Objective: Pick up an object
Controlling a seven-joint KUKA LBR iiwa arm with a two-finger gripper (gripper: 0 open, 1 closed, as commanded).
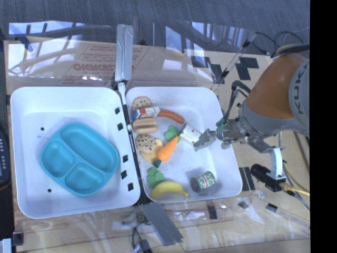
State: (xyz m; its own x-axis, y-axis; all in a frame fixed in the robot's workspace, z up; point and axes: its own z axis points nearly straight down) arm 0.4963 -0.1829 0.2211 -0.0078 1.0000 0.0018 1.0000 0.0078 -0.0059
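- Objects for picking lie in the right bin (227, 157), most of them along its left wall: cookies, a hot dog (145, 125), a sausage, a carrot (168, 148), a banana (167, 189) near the front edge, and a can (203, 181) toward the front right corner.
- End effector (202, 139) sits low over the middle of the right bin, beside a small white block (188, 134); contact cannot be confirmed.
- Finger state: cannot tell.
- Left bin (26, 115) carries a blue divided plate (79, 158).
- Progress, as judged: approach stage. No object is seen lifted; grasp and lift remain.
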